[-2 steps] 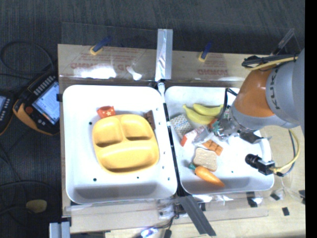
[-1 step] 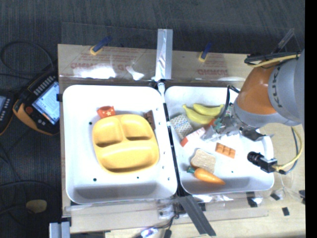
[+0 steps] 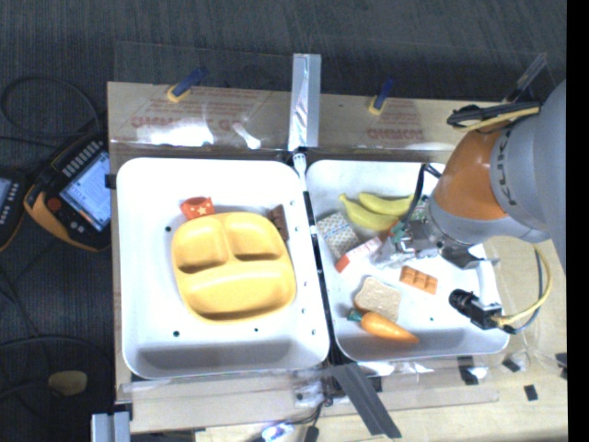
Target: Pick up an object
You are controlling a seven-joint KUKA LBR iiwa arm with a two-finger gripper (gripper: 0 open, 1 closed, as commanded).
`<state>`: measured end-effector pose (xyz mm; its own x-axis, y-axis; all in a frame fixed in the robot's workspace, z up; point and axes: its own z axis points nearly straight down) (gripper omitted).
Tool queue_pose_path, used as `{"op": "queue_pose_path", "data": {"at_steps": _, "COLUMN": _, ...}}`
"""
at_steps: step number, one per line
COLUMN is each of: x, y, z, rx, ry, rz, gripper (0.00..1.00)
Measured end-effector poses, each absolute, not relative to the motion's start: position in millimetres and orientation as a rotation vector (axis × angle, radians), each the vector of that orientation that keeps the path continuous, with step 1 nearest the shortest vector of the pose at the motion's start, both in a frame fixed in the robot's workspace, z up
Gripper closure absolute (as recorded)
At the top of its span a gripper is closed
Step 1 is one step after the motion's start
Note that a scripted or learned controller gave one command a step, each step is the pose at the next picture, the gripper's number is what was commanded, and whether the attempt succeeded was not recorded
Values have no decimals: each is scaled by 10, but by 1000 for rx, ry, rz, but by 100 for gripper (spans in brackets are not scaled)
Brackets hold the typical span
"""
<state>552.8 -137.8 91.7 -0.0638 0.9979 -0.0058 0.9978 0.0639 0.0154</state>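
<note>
Claw [image 3: 402,243], grip state hidden, hovers over right bin [image 3: 479,339] near curved yellow banana [image 3: 373,208].

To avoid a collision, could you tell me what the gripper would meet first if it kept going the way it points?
The gripper points left across the right bin; the red-and-white packet seems first in line, though depth is unclear from above.
</note>
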Motion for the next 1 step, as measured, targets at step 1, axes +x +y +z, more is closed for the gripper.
{"op": "queue_pose_path", "data": {"at_steps": 1, "x": 5517, "y": -904, "z": 2406, "rx": 2410, "ry": 2013, "rz": -6, "gripper": 100}}
